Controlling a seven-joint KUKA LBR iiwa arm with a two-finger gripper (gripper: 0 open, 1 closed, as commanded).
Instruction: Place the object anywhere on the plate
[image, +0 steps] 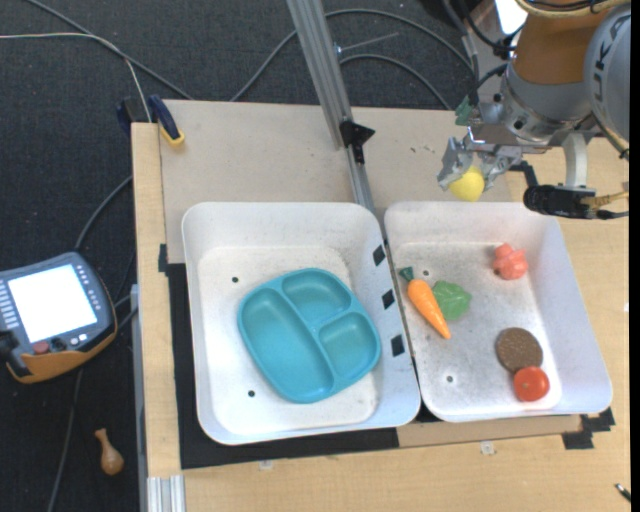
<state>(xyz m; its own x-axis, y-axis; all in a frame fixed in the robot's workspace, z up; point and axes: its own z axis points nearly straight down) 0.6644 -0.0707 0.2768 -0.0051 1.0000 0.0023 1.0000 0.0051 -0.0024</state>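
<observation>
Tan board covers the worktop (250, 150), which carries two shallow white bins side by side. Left bin (210, 300) sits at about 7 o'clock of the view's middle and holds a turquoise plate (308, 333) with three compartments, lying flat and turned at a slant. Right bin (575, 330) sits at about 4 o'clock and holds five small things. Grey arm (575, 45) with its orange band enters at 1 o'clock, and its end effector (470, 172) hangs just beyond the far rim of the right bin, its fingers closed around a yellow object (466, 185) that shows between them, off the bin floor. That yellow object lies well apart from the plate, toward 2 o'clock of it. Inside the right bin, an orange carrot (428, 307) lies at the 9 o'clock side, touching a green piece (453, 298) just beside it. A brown round piece (518, 347) lies toward 5 o'clock, with a red tomato (531, 384) just beside it at its 5 o'clock. A pink piece (510, 261) rests near the 1 o'clock corner.
</observation>
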